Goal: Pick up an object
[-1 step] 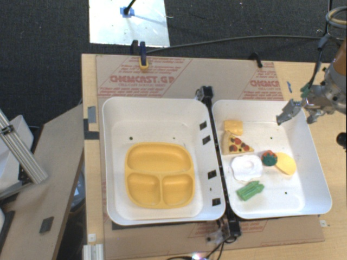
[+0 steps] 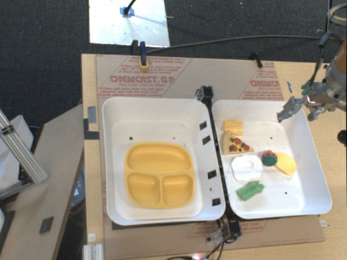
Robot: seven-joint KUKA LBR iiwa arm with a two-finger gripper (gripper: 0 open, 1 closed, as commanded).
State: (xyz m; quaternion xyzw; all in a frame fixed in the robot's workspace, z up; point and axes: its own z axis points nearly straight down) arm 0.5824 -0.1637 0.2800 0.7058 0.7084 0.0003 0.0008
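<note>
Closest to the camera, in the right bin (image 2: 321, 195): a green toy (image 2: 249, 190), flat on the floor of the bin, long side running from near left to far right. Just behind it, a white piece (image 2: 246, 168), flat and roundish. Right next to that, a small red and green ball (image 2: 269, 158), touching a yellow wedge (image 2: 286, 164) with its long side slanting from far left to near right. A little farther back, a pizza slice (image 2: 237, 144), wide edge to the left, tip pointing right. Behind the slice and touching it, a yellow block (image 2: 233, 127), near the left wall of the bin.

In the left bin (image 2: 109, 161), a yellow plate (image 2: 160, 175) with three parts, big part at the back, two small parts at the front.

Farther back and to the right, the gripper (image 2: 299, 112), up over the far right corner of the right bin. Open or closed: too hard to tell. All the toys lower down and to its left, well apart from it. Nearest to it, the yellow wedge and the ball; farthest from it, the green toy.

Under both bins, a brown board (image 2: 179, 72) with red letters. On its far edge, a yellow clip (image 2: 142, 56). Where the two bins meet, a black clip (image 2: 205, 93). Farthest back, a white sheet (image 2: 127, 15) on the dark floor.
</note>
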